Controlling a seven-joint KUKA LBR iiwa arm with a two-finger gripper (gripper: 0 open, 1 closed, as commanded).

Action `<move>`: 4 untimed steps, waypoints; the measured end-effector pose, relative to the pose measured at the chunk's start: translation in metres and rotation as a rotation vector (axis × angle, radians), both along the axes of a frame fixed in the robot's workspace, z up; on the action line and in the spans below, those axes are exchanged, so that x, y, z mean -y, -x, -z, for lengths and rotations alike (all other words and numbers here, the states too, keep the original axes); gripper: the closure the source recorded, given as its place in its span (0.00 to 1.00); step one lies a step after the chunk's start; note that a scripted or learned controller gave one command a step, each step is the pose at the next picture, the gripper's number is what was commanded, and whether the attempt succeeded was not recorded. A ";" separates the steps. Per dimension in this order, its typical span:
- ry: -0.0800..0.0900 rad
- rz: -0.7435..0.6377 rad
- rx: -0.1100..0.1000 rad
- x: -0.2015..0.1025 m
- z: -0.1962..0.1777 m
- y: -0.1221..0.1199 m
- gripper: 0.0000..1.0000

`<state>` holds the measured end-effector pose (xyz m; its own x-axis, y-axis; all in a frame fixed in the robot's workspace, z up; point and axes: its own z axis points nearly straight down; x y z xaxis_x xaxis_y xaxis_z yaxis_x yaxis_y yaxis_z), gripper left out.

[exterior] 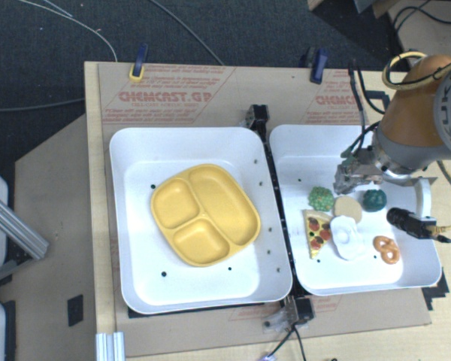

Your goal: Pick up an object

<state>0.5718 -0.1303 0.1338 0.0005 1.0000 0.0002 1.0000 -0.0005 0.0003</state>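
In the right bin (pixel 301 156) lie several small objects: a green broccoli piece (pixel 322 198), a pizza slice (pixel 316 232), a beige round piece (pixel 348 208), a dark green ball (pixel 373 200), a white cup-like object (pixel 346 239) and a pretzel (pixel 388 249). My gripper (pixel 355 177) hangs low over the bin, just above the beige piece and between the broccoli and the green ball. The arm's grey wrist hides the fingertips.
The left bin (pixel 135 164) holds a yellow three-compartment plate (pixel 204 214). A black clamp (pixel 258 116) sits between the bins at the back. Blue and yellow clips (pixel 139 62) stand on the brown board's far edge. Cables run at the right.
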 end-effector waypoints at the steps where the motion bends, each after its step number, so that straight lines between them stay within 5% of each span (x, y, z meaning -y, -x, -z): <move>1: 0.002 -0.001 0.003 0.003 -0.061 0.004 1.00; 2: 0.002 -0.001 0.004 0.003 -0.079 0.004 1.00; 4: -0.002 -0.004 -0.002 -0.097 -0.086 0.021 1.00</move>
